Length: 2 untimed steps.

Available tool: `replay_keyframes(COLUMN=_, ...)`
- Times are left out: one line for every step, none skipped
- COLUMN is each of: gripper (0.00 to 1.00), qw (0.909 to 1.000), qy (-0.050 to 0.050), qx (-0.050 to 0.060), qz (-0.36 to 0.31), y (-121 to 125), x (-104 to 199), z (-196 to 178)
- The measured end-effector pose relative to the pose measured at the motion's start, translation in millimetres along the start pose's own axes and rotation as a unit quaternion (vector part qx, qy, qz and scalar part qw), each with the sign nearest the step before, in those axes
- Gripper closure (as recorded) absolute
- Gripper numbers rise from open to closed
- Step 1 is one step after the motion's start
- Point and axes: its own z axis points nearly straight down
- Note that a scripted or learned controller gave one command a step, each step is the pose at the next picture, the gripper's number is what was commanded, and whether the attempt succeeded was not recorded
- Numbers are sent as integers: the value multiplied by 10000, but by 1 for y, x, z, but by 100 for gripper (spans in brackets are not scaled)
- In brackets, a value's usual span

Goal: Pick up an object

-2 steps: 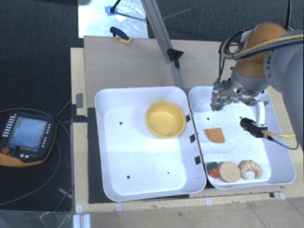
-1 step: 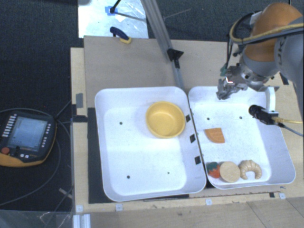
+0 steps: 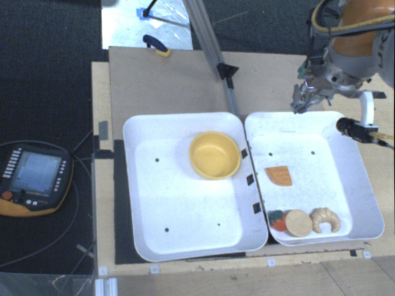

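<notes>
The gripper [image 3: 300, 105] hangs at the right bin's [image 3: 361, 165] 12 o'clock rim — finger state cannot be told — and the croissant [image 3: 325, 219] at 5 o'clock looks light, rigid, best pinched across its middle.

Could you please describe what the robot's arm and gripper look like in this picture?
The arm is grey with a broad orange band above the wrist and a dark cable looping beside it. The gripper is a small grey metal assembly with dark parts, too blurred to make out further.
</notes>
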Motion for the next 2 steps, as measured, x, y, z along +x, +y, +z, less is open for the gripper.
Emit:
replay_keyframes(gripper=100, qw=10000, qy=7, qx=27, qz=-14, y=6, x=46, z=10)
replay_keyframes(gripper=100, qw=10000, qy=7, qx=23, qz=-19, y=3, x=101, z=5)
